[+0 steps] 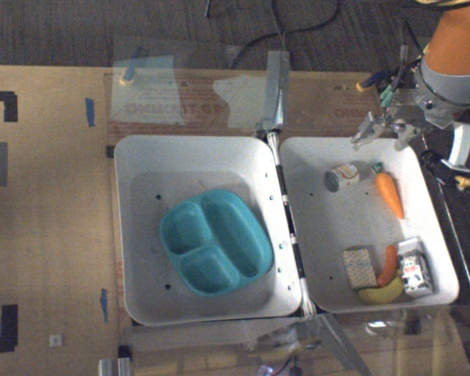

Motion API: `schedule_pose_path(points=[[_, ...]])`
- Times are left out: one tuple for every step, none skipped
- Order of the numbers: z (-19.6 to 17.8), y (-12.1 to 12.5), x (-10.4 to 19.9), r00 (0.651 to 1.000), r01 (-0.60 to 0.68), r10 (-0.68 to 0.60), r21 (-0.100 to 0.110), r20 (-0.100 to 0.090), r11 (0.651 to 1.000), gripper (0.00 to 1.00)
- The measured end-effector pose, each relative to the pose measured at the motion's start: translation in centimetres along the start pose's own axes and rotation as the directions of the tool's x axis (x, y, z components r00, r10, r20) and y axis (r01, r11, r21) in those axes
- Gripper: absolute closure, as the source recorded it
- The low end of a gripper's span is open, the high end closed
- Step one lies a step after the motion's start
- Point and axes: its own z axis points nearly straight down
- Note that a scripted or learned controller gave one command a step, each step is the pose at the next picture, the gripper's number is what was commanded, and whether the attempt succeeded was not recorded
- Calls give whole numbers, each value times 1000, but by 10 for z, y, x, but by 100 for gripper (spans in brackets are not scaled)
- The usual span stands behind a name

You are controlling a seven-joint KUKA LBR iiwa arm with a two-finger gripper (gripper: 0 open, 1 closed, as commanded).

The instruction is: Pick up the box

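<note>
While the arm hangs over the far right corner of the counter [55,210], its hand [385,129] sits just above the far rim of the right bin [317,210], with two thin metal fingers [364,134] spread apart and nothing between them, so it is released. The box [414,268], a small carton with a black-and-white print, lies in the near right corner of that bin, against the right wall. Its long axis runs roughly from the far side toward the near side, tilted slightly so the near end leans to the right; which end is the top I cannot tell. It is well apart from the hand, at the opposite end of the bin. Just beside the box on its left lies a small red-orange piece [388,263], with a banana [381,291] touching the near end of that piece, and a tan block [359,266] further left. A carrot [389,193] and a small grey can [341,176] lie nearer the hand. The left bin [141,171] holds a teal divided plate [215,242].
</note>
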Motion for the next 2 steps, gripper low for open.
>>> schedule_pose_path(points=[[128,-72,-34,1000,-13,13,0,0,1000,0],[70,25,-35,997,-82,82,-3,2,997,0]])
